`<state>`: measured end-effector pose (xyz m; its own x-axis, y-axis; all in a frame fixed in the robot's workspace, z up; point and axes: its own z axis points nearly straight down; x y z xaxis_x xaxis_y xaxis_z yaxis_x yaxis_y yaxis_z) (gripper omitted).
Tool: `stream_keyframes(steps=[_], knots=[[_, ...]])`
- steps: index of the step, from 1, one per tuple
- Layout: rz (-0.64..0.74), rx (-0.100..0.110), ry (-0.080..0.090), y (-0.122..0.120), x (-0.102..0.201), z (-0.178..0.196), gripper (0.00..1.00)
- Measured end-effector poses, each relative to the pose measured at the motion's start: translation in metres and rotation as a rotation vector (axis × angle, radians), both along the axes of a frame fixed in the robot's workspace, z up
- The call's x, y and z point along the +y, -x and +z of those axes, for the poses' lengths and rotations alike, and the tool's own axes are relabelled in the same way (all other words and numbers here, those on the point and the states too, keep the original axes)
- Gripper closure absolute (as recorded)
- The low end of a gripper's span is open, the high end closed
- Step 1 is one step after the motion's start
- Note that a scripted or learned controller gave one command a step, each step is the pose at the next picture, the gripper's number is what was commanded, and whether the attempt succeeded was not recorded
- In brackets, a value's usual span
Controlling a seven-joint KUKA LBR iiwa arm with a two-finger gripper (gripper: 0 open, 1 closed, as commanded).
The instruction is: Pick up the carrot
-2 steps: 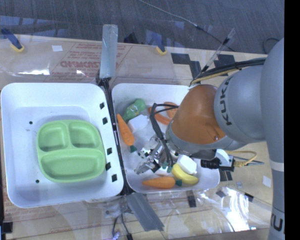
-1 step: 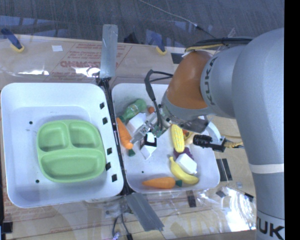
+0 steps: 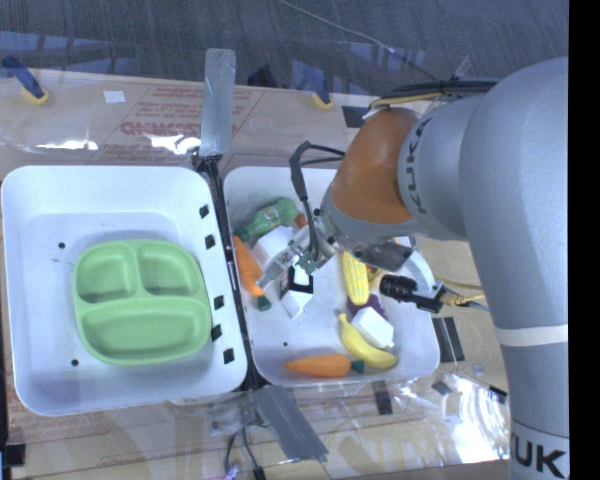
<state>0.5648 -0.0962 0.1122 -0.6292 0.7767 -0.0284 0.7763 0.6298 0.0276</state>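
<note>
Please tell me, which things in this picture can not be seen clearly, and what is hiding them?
- Gripper, camera view: small and cluttered among the toys; whether its fingers grip anything cannot be told.
- Carrot by the left wall: its lower end is hidden behind the gripper.
- Green vegetable: partly covered by the arm's wrist, so its kind is unclear.
- Purple item: mostly under a white block; unidentifiable.
- Right bin: its right wall is hidden by the arm.

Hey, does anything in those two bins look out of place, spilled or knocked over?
Nothing stands out. The green divided plate lies flat in the left bin. The right bin holds loose toy food: two carrots, corn and a banana. Nothing lies outside either bin.
</note>
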Motion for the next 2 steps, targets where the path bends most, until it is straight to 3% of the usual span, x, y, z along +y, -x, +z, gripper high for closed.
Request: stream_keyframes(steps=[1, 2], knots=[[-0.102, 0.008, 0.000, -0.043, -0.004, -0.006, 0.00], [-0.215, 0.031, -0.011, 0.004, 0.061, 0.084, 0.00]])
